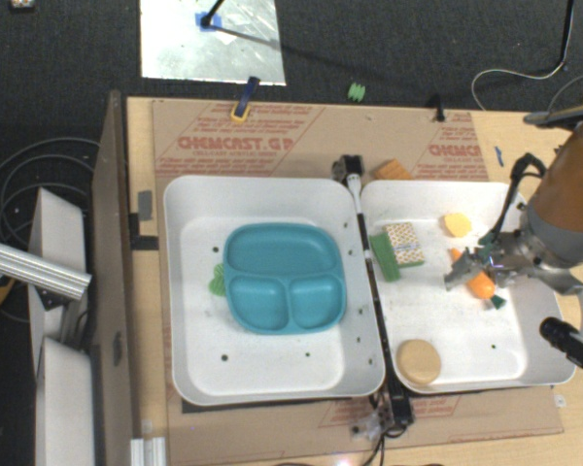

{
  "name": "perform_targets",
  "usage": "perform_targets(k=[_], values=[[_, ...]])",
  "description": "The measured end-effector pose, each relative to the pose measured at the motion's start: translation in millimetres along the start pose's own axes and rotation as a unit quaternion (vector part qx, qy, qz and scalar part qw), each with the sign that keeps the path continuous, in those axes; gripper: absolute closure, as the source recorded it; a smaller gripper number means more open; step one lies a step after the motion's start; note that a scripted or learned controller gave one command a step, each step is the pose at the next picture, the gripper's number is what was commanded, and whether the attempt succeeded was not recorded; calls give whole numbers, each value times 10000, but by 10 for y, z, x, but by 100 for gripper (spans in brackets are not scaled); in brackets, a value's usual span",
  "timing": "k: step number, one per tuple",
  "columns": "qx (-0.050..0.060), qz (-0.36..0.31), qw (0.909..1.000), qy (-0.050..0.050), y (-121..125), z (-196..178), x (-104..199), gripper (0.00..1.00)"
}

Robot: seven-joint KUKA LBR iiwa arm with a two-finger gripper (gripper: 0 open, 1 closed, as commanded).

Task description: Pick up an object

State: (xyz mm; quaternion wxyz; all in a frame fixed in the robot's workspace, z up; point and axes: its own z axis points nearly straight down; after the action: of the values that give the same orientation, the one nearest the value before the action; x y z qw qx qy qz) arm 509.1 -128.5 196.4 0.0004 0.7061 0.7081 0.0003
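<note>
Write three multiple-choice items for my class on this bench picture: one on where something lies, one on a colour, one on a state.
1. Where does the blue divided plate lie?
A. in the left bin
B. in the right bin
C. on the cardboard behind the bins

2. What colour is the small piece under the gripper?
A. purple
B. orange
C. white

3. How does the tan round disc lie?
A. on the divided plate
B. on the yellow piece
C. flat on the bin floor, apart from the other things

Answers: 1 A, the plate covers the middle of the left bin. 2 B, the orange piece shows at the gripper's tip. 3 C, the disc lies alone in the right bin's near corner.
</note>
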Motion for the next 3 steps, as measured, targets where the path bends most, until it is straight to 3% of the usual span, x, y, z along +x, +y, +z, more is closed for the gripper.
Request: perform_targets(k=[1, 2, 3], values=[[-50, 15, 10000, -30, 776, -162, -745, 0], [46, 7, 10000, 16, 702, 1016, -672, 0], [-20, 1, 10000, -6, 742, 837, -687, 100]])
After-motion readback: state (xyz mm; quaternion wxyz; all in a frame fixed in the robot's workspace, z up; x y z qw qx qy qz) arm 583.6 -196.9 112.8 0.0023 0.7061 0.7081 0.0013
